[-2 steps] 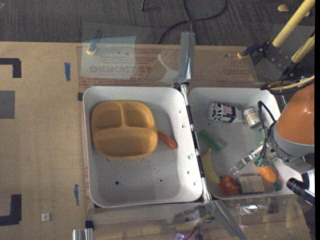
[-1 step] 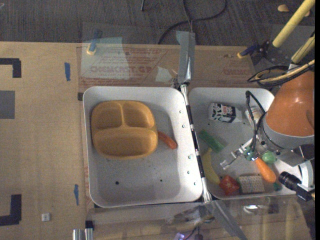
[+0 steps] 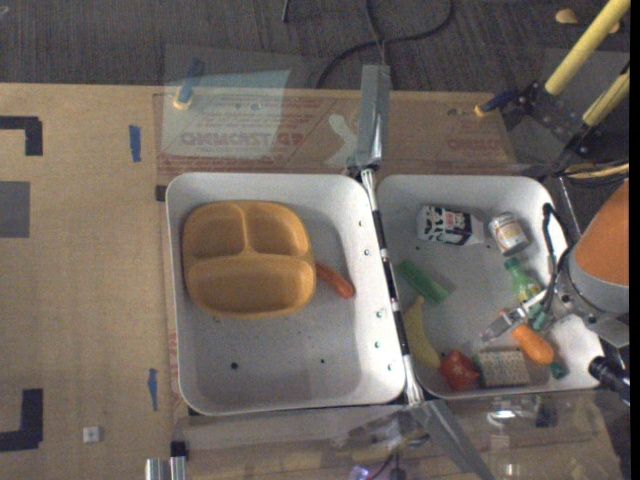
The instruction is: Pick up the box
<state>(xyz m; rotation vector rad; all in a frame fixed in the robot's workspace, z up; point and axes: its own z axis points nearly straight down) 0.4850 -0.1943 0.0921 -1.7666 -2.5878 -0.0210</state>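
A: Where the right bin (image 3: 470,193) is meeting its upper rim, the box (image 3: 445,225) is lying flat, a small black-and-white carton with a cow-patch print, sitting in the upper left part of that bin.

B: And what is lying around it?

A: A small tin can (image 3: 509,233) is resting just to its right. Below it, a green block (image 3: 424,282) is lying at a slant, and a yellow banana (image 3: 421,337) is running along the bin's left wall. A red tomato (image 3: 459,369) and a tan sponge (image 3: 503,366) are sitting side by side near the lower rim, with an orange carrot (image 3: 533,344) just above the sponge.

B: Where is the gripper?

A: The gripper (image 3: 512,320) is hanging low at the right of the frame, well apart from the box, its thin metal fingers (image 3: 500,325) pointing toward the carrot and sponge. They are probably standing slightly apart with nothing between them, though the view is too small there for me to be sure.

B: And the left bin (image 3: 270,383)?

A: An orange divided plate (image 3: 246,257) is lying upside down in it, with a second carrot (image 3: 335,281) touching its right edge.
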